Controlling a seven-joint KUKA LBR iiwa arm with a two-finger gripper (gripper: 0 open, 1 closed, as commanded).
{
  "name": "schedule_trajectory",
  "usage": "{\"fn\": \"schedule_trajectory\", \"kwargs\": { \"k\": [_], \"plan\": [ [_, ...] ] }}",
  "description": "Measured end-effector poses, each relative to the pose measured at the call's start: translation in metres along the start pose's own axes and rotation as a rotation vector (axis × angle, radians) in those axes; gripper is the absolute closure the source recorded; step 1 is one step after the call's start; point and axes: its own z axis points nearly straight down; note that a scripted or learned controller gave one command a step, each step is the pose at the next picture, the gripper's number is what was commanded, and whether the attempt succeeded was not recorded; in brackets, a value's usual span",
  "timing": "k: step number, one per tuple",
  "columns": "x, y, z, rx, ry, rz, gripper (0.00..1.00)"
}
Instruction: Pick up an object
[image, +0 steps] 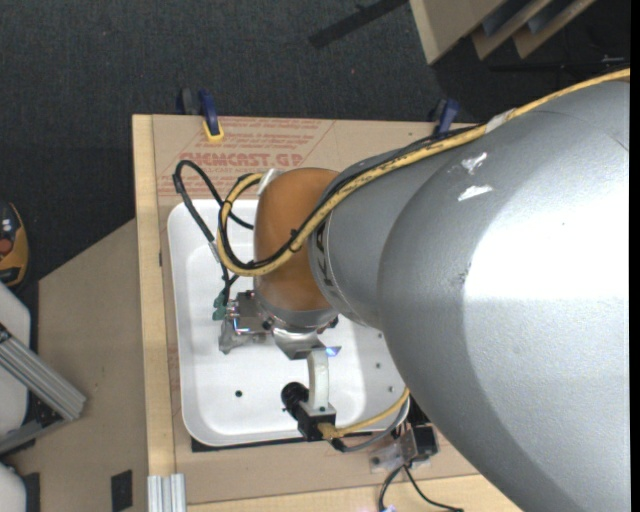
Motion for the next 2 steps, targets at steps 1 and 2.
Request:
{"fn": "schedule_trajectory", "kwargs": {
  "k": [1,2],
  "plan": [
    [-0.027,-0.019,0.029,-0.009,0.0,0.008,0.0],
    [-0.025,-0.017,0.017,-0.016,0.003,0.009,1.0]
  ]
}}
